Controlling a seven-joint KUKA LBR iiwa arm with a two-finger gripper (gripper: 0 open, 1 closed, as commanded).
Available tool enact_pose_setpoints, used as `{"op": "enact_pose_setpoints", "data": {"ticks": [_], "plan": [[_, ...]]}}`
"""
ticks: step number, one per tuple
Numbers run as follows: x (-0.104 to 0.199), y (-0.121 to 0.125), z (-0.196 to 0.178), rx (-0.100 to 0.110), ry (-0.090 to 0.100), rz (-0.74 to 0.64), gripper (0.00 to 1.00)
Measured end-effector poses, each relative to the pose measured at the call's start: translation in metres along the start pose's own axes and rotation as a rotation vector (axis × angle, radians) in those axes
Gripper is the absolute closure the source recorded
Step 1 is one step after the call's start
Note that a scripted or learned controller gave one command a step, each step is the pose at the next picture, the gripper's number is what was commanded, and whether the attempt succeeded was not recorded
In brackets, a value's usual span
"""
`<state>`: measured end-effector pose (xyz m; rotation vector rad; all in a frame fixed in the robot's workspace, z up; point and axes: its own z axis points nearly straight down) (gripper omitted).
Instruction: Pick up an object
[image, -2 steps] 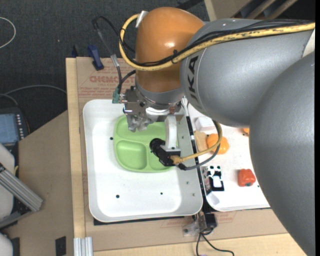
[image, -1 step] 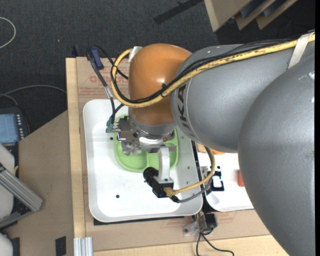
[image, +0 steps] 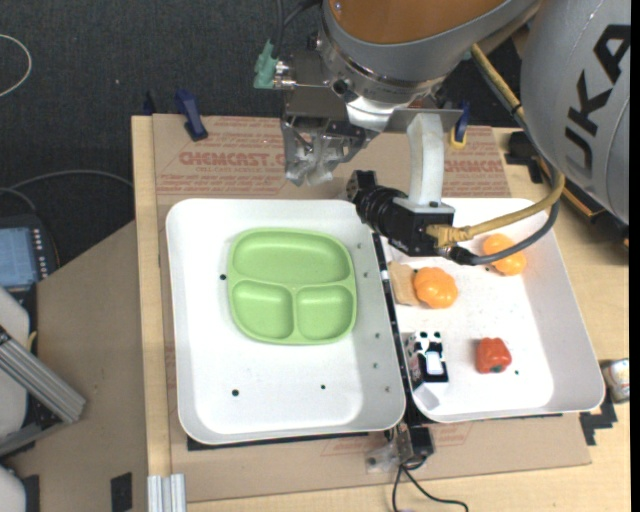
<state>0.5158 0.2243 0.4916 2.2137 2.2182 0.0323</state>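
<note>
At twelve o'clock, gripper (image: 318, 160): raised, fingers perhaps apart, blurred.
Orange pepper (image: 435, 286): light, smooth; grasped best across middle.

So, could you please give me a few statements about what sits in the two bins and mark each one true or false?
1. The green divided plate lies in the left bin. True.
2. The red pepper lies on the green plate. False: it lies in the right bin, toward the front.
3. The orange pepper lies in the right bin, near the wall shared with the left bin. True.
4. The gripper hangs low over the red pepper. False: it is beyond the far edge of the left bin, above the cardboard.
5. The black-and-white object sits left of the red pepper. True.
</note>
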Motion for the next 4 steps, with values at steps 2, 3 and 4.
{"op": "enact_pose_setpoints", "data": {"ticks": [2, 3, 4], "plan": [[-0.028, -0.036, -0.018, 0.003, -0.002, 0.003, 1.0], [-0.033, 0.014, 0.071, 0.029, -0.014, 0.006, 1.0], [-0.104, -0.041, 0.091, 0.027, -0.011, 0.008, 1.0]]}}
